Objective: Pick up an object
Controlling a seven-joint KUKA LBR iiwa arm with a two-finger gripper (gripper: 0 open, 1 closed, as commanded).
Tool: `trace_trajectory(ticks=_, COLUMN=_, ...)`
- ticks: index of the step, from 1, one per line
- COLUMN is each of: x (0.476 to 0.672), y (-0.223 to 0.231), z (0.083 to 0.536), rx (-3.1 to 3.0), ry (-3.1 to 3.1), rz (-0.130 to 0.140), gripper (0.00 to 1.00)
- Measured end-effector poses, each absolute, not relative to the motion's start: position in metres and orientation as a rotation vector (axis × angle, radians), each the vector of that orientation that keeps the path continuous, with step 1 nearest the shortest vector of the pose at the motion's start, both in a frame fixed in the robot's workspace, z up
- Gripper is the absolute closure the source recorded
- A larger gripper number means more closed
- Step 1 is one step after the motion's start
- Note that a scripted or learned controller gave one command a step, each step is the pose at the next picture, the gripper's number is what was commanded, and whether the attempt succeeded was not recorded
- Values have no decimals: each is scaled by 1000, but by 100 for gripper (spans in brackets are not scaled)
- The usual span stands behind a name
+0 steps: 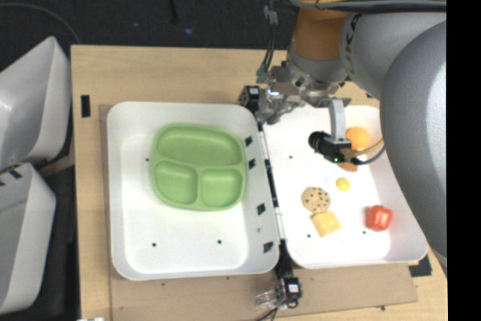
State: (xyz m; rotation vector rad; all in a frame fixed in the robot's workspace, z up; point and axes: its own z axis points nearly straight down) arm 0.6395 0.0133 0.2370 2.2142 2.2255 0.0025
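Bench (173,71), two white bins (135,237). Pincer (274,105): aperture cannot be told. Step: approach, likely. Next: reach cookie (316,198), well apart.

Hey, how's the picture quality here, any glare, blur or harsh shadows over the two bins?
Camera view: lighting is even and shadows are soft; the left bin and right bin look bright, without hard glare; the green plate is sharp; the grey arm nearest the lens looks soft.
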Motion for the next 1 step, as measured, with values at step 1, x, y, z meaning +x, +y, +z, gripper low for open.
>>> trace_trajectory(ticks=1, x=664, y=62, z=250, rx=2213, ry=2226, rz=5, gripper=100)
